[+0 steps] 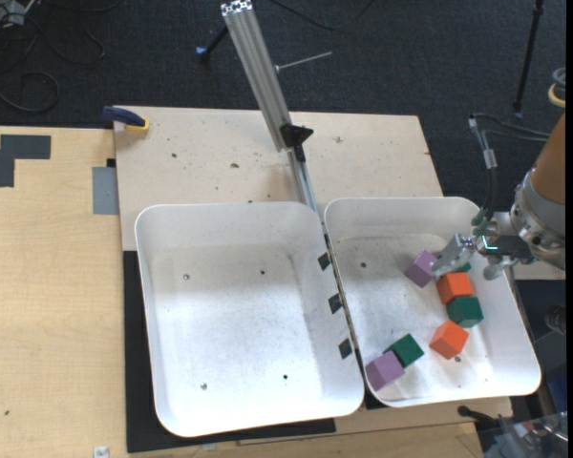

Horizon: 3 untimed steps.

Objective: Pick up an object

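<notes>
tool: the tool (470, 254) sits low over the upper right part of the right bin (401, 213), reaching in from the right edge of the camera view; grey wrist and a strip of orange band above it
tool state: cannot tell whether it is released or clenched; the tip is small and blurred against the white floor, and no block shows between its tips
nearest block: an orange cube (455, 285) lies just below the tool in the view, toward the near rim; very close, maybe touching, cannot tell which
second candidate: a purple cube (421, 268) lies just left of the tool tip, toward the divider between bins, near but seemingly apart
stack-up: a dark green cube (465, 310) touches the underside of the orange cube, so the two read as one clump
further off: a second orange cube (449, 339) lower down, then a green cube (407, 349) and a purple cube (384, 368) touching each other near the front-left corner of this bin
long axis: none to speak of; all are cubes, each turned at its own angle to the bin walls
key relation: judged, the pick turns on the orange cube sitting just nearward of the tip, with the purple cube off to the left; a small shift toward the near rim centres on orange
risk: judged, the green neighbour crowds one face of the orange cube and may block a finger
left bin (153, 256): lies well apart from the tool, across the divider
worktop (363, 151): pale board behind both bins
</notes>
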Motion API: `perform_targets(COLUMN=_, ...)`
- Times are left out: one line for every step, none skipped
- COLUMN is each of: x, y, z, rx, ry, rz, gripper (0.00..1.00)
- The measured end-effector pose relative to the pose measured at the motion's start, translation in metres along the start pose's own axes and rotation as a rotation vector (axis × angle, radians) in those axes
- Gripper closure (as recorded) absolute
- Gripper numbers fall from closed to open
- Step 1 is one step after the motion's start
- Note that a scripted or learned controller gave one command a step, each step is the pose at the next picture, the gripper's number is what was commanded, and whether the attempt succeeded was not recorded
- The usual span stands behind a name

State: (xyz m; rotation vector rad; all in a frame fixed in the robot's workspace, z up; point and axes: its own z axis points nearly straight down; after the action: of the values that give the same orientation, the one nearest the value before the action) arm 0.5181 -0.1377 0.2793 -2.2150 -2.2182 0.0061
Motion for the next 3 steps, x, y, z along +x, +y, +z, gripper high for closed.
perform_targets(x=-0.001, y=0.0, z=-0.002, rx=-0.004, ry=-0.001, rz=0.003, gripper=0.0)
perform_targets(x=-0.006, y=-0.003, z=0.044, rx=0.001, ry=0.0, rz=0.003, gripper=0.0)
perform_targets(x=-0.005, y=-0.007, z=0.108, rx=0.003, ry=0.001, rz=0.002, gripper=0.0)
